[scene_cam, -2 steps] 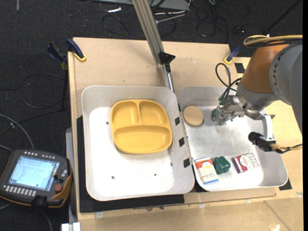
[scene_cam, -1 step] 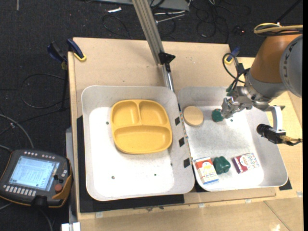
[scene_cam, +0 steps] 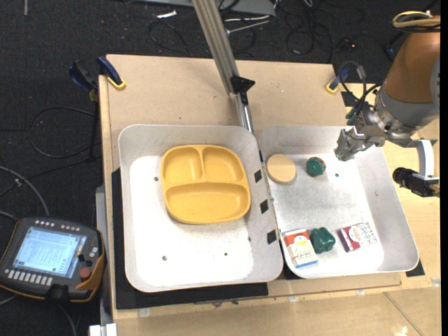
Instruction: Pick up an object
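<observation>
The end effector [scene_cam: 348,145] hangs over the far right part of the right bin [scene_cam: 364,194], near its far rim, and from this slanted view I cannot tell how it is set or whether it has hold of anything; nothing shows under it. The nearest candidate is the small green ball-like object [scene_cam: 316,166], just to the left of and nearer than the end effector, with the tan round disc [scene_cam: 281,168] just beyond it toward the bin's left wall. Neither has a long axis, so the approach angle matters little for them; the better plan seems to be to centre straight above the green one and descend vertically, since a round thing may roll aside if touched off-centre. Along the near side lie a red-and-white carton [scene_cam: 302,248], a dark green lump [scene_cam: 323,239] touching it, and a small red-and-white packet [scene_cam: 358,236] a little apart. The carton's long axis runs roughly near-to-far, slightly tilted; the packet's runs more left-to-right; either would call for closing across its short side. The yellow divided plate [scene_cam: 206,185] sits in the left bin [scene_cam: 140,208] on the counter [scene_cam: 175,89].
</observation>
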